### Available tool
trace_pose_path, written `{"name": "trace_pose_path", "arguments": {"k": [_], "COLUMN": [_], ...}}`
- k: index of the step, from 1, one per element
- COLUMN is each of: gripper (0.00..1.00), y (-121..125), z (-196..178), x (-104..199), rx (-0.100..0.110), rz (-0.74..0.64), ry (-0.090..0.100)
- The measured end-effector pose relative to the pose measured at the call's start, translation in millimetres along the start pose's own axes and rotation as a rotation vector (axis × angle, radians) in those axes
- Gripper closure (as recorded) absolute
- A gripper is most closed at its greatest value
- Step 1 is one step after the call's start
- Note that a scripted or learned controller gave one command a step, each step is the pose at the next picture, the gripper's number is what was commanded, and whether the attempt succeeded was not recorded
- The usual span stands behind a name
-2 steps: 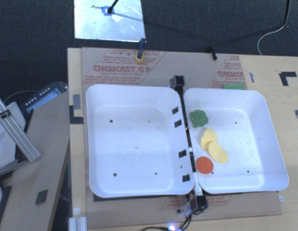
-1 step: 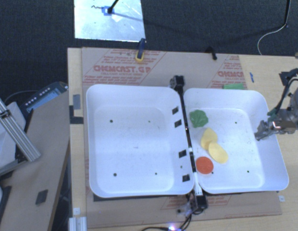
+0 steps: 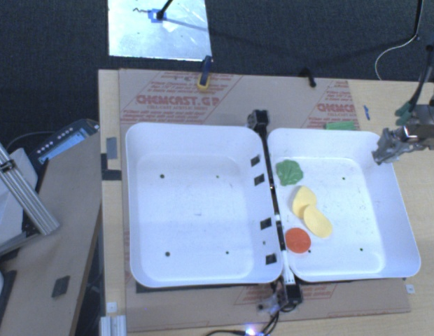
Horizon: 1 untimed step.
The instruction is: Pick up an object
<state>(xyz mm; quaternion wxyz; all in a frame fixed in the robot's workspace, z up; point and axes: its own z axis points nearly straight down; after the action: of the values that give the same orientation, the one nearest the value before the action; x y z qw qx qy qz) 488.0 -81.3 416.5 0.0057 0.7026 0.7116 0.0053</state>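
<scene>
The gripper (image 3: 386,148) is hanging over the right bin's (image 3: 385,263) far right rim, nothing showing between its fingers, and whether they're open or closed I can't tell from up here. Inside that bin, a green piece (image 3: 289,171) is lying near the divider, two yellow pieces (image 3: 304,201) (image 3: 318,222) are sitting touching just below it, and an orange disc (image 3: 297,240) is resting beside the lower yellow one, all well apart from the gripper. The left bin (image 3: 143,145) is sitting alongside.

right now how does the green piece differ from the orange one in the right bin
The green piece has a ragged, leafy outline; the orange piece is a smooth round disc. The green one lies farther back, the orange one nearer the front rim. Both lie flat near the divider in the right bin.
</scene>
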Motion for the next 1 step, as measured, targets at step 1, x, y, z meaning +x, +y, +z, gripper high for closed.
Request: {"name": "trace_pose_path", "arguments": {"k": [1], "gripper": [1.0], "y": [-3.1], "z": [150.7], "x": [60.1], "rx": [0.023], "rz": [0.003], "ry": [0.003]}}
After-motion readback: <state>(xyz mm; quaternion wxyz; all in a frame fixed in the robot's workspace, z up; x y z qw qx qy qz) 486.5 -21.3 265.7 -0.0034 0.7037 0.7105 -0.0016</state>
